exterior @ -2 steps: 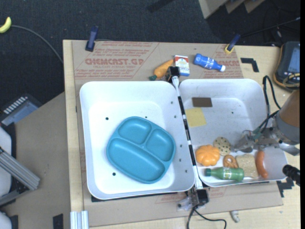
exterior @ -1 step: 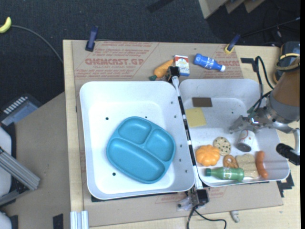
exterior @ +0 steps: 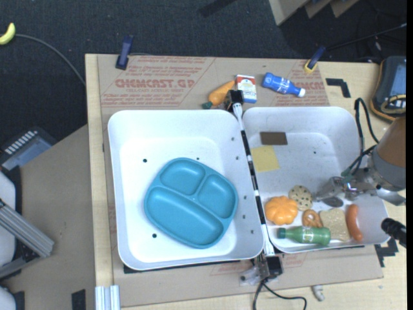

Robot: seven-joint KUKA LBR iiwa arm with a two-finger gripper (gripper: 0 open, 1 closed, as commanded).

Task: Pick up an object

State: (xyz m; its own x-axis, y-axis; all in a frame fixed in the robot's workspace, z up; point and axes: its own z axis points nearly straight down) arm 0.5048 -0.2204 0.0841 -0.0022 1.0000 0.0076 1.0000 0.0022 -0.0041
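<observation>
1. Camera view, layout: the cardboard-covered counter (exterior: 161, 76) carries two shallow white plastic bins. The left bin (exterior: 129, 134) holds a blue three-compartment plastic tray (exterior: 190, 202). The right bin (exterior: 303, 118) holds the pickable things, crowded into its near right corner: a small orange toy pumpkin (exterior: 282, 210), a green plastic bottle lying on its side (exterior: 306, 236), a speckled round cookie (exterior: 299, 194), a red sausage-shaped toy (exterior: 353, 220), and, farther back, a flat yellow square (exterior: 265, 159) and a brown card (exterior: 273, 138).
2. Camera view, arm: the metal claw (exterior: 337, 192) sits low over that cluster, just beside the cookie and near the sausage. Nothing is visibly between its tips; whether it is spread or closed I cannot tell.
3. Step, as I judge it: the approach to a grasp, with no object lifted yet.
4. Next move, as I judge it: settle on one item, centre over it, descend, close, then lift clear of its tight neighbours.
</observation>
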